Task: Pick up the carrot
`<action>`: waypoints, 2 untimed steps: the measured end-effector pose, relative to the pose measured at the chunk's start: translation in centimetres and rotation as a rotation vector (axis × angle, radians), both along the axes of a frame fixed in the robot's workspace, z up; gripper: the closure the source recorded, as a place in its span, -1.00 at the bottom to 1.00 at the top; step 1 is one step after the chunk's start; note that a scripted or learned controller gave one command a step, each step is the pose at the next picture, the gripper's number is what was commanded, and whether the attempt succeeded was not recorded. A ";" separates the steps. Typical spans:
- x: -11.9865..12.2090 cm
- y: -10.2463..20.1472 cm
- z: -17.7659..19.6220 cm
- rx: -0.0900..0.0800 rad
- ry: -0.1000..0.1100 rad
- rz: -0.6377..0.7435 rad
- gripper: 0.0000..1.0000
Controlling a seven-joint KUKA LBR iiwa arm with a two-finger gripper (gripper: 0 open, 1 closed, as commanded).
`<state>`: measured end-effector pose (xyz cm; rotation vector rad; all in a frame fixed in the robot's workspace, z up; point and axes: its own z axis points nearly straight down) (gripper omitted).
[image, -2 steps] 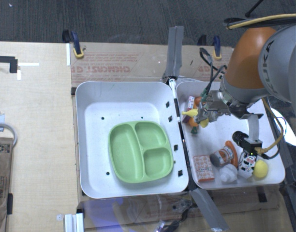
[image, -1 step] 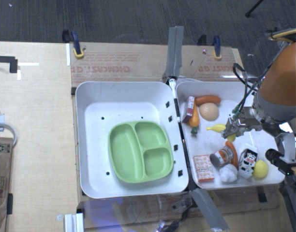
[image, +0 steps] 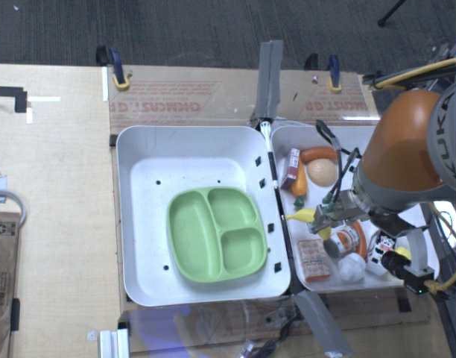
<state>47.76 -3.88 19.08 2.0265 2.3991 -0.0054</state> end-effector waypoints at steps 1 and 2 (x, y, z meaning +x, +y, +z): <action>0.1 -0.1 0.8 -0.001 0.001 -0.002 1.00; 0.2 -0.2 1.6 -0.002 0.002 -0.004 1.00</action>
